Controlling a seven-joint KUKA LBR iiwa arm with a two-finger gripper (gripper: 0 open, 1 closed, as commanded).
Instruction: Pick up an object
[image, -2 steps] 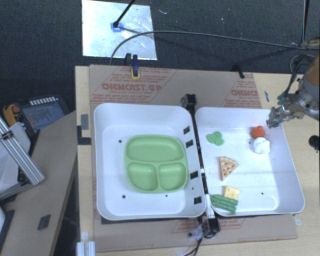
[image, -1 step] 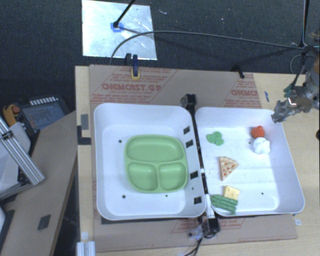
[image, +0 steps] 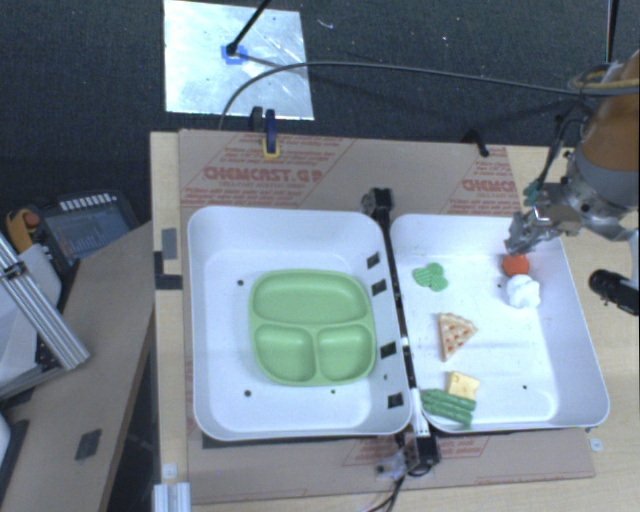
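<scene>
The right bin (image: 570, 400) holds several toy foods: a green leafy piece (image: 431, 277), a pizza slice (image: 453, 334), a yellow cheese block (image: 462, 385), green beans (image: 447, 406), a white lump (image: 522, 291) and a small red-orange piece (image: 515, 265). My gripper (image: 523, 238) hangs over the far right of this bin, its tip just above the red-orange piece. Nothing shows between its fingers.
The left bin (image: 215, 240) contains a green divided plate (image: 309, 327). A black clip row (image: 385, 290) runs along the seam between the bins. The arm's grey body (image: 610, 170) fills the upper right. Cables cross the dark floor beyond the bench.
</scene>
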